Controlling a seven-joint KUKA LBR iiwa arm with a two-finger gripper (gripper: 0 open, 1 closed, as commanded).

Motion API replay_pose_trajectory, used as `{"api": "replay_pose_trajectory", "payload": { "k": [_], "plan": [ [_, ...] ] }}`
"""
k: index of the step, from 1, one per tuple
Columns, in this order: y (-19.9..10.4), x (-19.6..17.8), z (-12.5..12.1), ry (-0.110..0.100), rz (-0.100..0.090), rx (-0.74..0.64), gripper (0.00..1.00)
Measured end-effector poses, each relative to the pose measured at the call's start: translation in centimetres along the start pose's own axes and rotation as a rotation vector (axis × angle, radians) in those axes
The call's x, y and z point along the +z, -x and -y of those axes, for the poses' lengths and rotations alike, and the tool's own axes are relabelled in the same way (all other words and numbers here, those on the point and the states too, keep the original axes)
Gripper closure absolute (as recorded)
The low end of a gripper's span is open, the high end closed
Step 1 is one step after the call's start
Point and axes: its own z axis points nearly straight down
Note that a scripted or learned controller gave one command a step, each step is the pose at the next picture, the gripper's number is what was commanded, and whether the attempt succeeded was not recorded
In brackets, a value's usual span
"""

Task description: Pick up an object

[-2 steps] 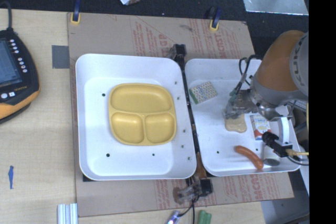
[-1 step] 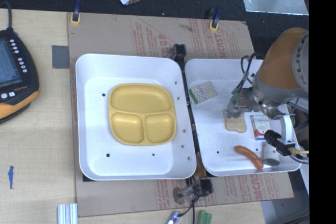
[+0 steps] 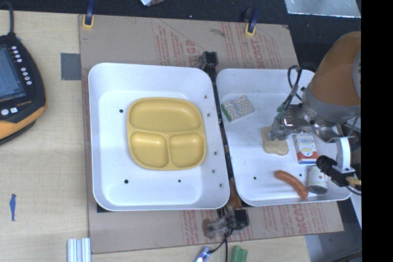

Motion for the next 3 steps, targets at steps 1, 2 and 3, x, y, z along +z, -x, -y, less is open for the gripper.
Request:
{"api": "replay_pose_trajectory", "payload": {
  "k": [1,2,3],
  "plan": [
    [0.0,0.0,0.0,0.0,0.0,0.001,0.0],
    [1.8,5.1,-1.1,-0.002,0.0,-0.001,0.0],
    [1.9,4.0,-1.1,-0.002,0.0,-0.002,1.0]
  ]
}}
